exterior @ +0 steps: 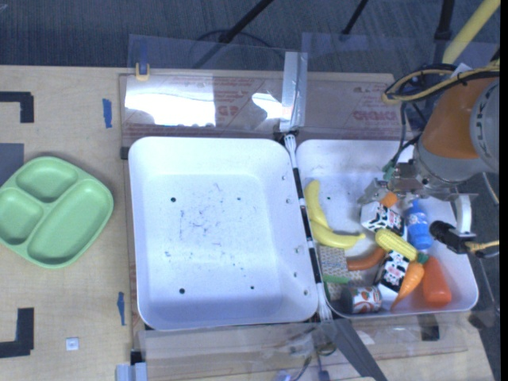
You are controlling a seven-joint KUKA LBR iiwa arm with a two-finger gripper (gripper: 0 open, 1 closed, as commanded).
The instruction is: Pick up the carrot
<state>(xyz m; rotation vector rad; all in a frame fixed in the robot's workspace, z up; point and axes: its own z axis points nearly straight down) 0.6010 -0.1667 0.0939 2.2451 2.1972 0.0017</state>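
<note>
Clearly the carrot (408, 279) is not yet picked: it lies tilted in the right bin (341, 159), near the front wall, between a milk carton (391, 273) and an orange bottle (435, 285). Above this pile, toward the back wall, hangs the gripper (394, 187); I cannot tell if the jaws are open or closed. So the whole grasp is left to do.

A grey, rounded robot arm (486, 125) with a broad orange band (446, 125) above its wrist. Yellow and black cables (413, 82) loop over the top of the orange section. Below the band, a darker grey wrist narrows to a metallic end effector (394, 187) of silvery brackets, with thin black wires running down beside it.
</note>
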